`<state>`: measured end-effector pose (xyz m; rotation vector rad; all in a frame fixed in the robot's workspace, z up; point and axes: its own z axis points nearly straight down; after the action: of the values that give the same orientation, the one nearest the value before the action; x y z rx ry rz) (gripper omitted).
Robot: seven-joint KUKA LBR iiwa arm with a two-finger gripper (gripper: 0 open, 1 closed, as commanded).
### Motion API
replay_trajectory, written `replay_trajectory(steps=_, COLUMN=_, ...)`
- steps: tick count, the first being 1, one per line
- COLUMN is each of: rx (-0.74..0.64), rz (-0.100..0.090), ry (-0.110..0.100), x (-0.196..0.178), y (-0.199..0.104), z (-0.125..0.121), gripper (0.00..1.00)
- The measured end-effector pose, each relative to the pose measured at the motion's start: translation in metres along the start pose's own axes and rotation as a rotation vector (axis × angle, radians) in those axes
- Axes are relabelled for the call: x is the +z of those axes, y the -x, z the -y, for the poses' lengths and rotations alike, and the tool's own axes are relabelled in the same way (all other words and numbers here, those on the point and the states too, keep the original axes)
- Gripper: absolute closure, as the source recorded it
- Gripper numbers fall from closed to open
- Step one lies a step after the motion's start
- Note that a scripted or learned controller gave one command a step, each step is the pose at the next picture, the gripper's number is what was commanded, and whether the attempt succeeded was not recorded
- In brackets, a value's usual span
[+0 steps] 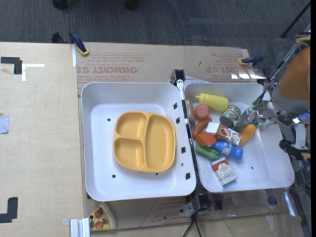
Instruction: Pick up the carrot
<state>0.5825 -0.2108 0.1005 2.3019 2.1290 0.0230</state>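
Note:
The carrot is a small orange piece lying aslant in the right bin, at the right edge of a heap of toy food. My gripper hangs directly over the carrot's upper end, reaching in from the right below the orange band of the arm. The gripper's tip meets or nearly meets the carrot's top, and I cannot make out from this angle whether it has hold of it.
Left of the carrot lie a green can, a yellow mustard bottle, a brown-and-white box, a blue bottle and a small carton. The left bin holds a yellow divided plate.

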Motion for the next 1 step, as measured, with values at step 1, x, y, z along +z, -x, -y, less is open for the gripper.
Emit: replay_trajectory(steps=1, rx=0.002, rz=0.004, ry=0.005, x=-0.0100, y=0.0015, z=-0.0012, gripper=1.00)
